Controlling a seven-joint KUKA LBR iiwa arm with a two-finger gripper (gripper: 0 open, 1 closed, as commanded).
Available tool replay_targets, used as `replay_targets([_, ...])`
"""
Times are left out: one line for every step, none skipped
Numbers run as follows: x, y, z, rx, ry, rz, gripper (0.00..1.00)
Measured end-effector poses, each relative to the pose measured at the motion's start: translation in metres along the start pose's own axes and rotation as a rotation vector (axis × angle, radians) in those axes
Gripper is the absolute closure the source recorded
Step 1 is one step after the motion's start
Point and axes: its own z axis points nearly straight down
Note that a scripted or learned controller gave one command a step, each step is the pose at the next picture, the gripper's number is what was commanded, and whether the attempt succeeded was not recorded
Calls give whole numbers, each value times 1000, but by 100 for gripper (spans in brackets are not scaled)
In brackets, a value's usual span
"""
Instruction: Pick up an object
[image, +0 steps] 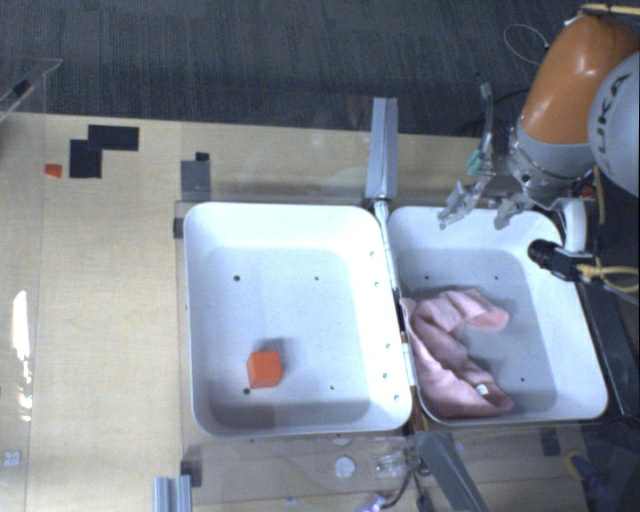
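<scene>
A tan tabletop (100, 330) holds two white bins. The pink cloth (455, 350) lies in the right bin (560, 400), stretched from upper right to lower left. The tool (482, 208) hangs spread apart, holding nothing, above that bin's top edge. An orange block (265, 369) sits in the left bin (290, 260).

Tan wood bench (100, 330), dark grey ribbed floor (250, 50) beyond its far edge. Black tape patches (98, 148) and small orange mark (53, 171) at bench's far left. Light glare near left edge.
</scene>
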Motion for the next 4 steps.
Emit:
replay_targets([-56,-40,51,-2,-1,-108,0])
replay_targets([-72,-81,137,-7,-3,-274,0])
replay_targets([-32,-79,141,-17,-7,-391,0])
replay_targets([-29,-75,128,-26,-7,-392,100])
